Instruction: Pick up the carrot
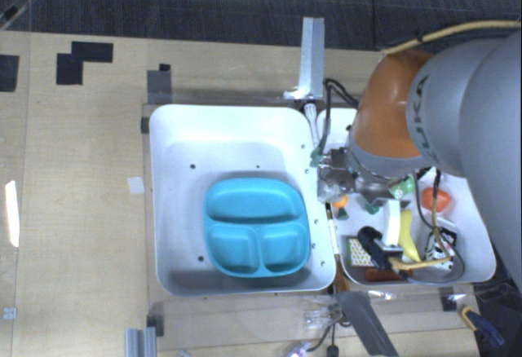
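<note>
An orange piece that looks like the carrot [435,200] lies in the right bin [481,262], partly hidden by cables and the arm. A smaller orange bit [338,204] shows by that bin's left wall; I cannot tell what it is. My gripper [360,188] hangs low over the left part of the right bin, just above and right of the small orange bit and left of the carrot. The wrist body hides what lies under it.
A blue divided plate [257,225] sits in the left bin [175,184]. The right bin also holds a yellow banana-like item [406,235], a black object [372,245], a checkered pad [356,250], a green piece [400,185] and a brown stick [382,274]. The arm's grey and orange body [440,94] covers the bin's back.
</note>
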You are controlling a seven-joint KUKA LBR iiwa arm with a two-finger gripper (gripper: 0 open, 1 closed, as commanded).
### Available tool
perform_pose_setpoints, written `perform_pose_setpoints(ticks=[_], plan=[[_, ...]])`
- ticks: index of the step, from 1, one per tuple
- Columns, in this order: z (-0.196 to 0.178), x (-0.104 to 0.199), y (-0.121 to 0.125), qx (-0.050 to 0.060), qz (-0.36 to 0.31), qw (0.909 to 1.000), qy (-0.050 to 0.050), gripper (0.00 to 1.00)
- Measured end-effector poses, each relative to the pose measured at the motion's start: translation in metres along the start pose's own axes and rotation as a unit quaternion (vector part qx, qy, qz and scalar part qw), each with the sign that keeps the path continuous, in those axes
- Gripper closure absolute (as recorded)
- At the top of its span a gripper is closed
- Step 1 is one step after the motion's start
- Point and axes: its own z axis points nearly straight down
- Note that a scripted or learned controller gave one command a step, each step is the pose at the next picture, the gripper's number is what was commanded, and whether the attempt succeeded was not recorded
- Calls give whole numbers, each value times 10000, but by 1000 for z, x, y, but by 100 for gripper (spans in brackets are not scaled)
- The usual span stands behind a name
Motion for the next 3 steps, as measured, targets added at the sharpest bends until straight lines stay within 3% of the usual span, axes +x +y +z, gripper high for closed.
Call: perform_pose_setpoints(ticks=[1,2,3], plan=[[0,-51,21,-4,1884,9821,-5,100],[0,-51,21,-3,1880,9822,-5,0],[0,-10,6,5,2010,9796,-7,0]])
